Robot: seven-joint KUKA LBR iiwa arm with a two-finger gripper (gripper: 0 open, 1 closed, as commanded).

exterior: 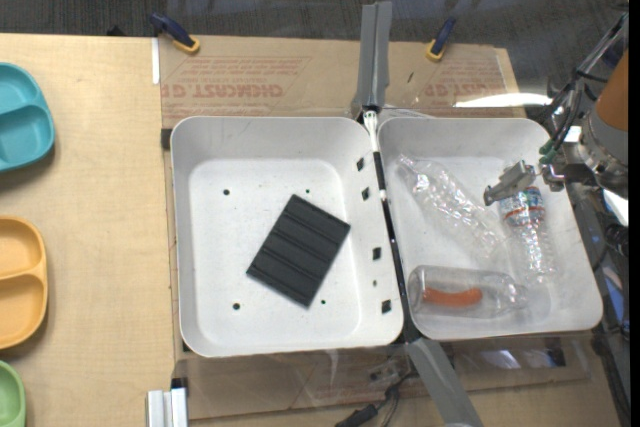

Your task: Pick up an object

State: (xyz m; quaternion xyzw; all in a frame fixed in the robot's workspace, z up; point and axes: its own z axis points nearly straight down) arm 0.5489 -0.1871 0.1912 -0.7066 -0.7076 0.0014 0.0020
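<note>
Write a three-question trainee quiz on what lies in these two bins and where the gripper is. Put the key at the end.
1. True or false: the flat black ribbed rectangular pad lies in the right white bin.
2. Which item lies nearest the right bin's front wall? A) the clear plastic jar with an orange-red piece inside B) the crumpled clear plastic bottle C) the clear bottle with a red, white and blue label
3. Fill in: the two-finger gripper is above the ____ bin.

Key: 1 false, it lies in the left white bin. 2 A. 3 right.
</note>
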